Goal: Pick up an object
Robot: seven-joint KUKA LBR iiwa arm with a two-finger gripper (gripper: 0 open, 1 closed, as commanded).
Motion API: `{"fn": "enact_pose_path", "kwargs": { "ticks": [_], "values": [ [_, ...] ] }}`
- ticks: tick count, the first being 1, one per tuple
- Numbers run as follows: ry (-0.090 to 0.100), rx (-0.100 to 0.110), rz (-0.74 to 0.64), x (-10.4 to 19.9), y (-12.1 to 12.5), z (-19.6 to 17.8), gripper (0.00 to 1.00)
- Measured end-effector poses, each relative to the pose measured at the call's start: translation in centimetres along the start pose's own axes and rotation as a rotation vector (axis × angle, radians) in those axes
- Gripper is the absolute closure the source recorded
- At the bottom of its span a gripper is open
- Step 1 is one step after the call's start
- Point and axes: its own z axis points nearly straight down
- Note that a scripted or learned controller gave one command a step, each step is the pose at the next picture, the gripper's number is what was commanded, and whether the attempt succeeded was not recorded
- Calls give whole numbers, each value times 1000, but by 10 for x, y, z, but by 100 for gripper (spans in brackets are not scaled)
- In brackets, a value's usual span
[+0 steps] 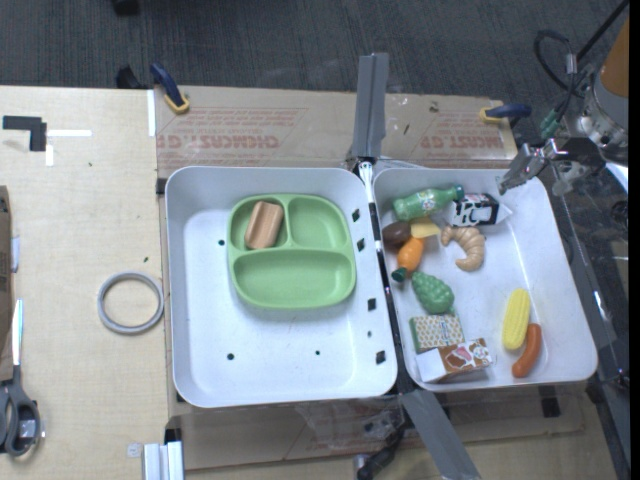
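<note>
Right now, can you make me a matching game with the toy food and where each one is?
Things:
1. bread roll
2. corn cob
3. green bottle
4. croissant

Places:
A. top of the right bin, lying beside the little milk carton
B. right bin, next to the orange sausage
C. small top-left compartment of the green plate
D. right bin, just below the milk carton

Pairs: 1-C, 2-B, 3-A, 4-D
</note>
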Motion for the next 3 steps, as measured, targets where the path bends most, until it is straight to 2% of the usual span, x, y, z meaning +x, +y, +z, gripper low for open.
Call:
{"fn": "enact_pose_path", "kwargs": {
  "ticks": [1, 2, 3],
  "values": [
    [0, -1, 40, 4, 34, 149, 0],
    [-1, -4, -64, 23, 35, 112, 0],
    [0, -1, -132, -10, -15, 183, 0]
  ]
}}
